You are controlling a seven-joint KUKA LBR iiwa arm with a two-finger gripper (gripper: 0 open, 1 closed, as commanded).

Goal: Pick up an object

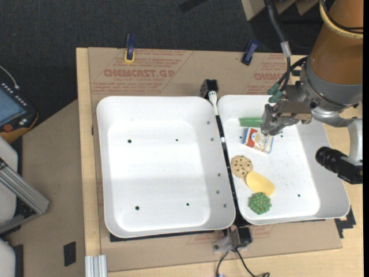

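Camera view: the gripper hangs low over the right bin, directly above a small red, white and blue packet at the bin's 11 o'clock, the likely pick target. Its open or closed state cannot be determined. A green stick lies at 12 o'clock of the packet. A cookie, a yellow piece and a green broccoli-like toy run toward 6 o'clock. The left bin holds no objects, presumably reserved for deposits.
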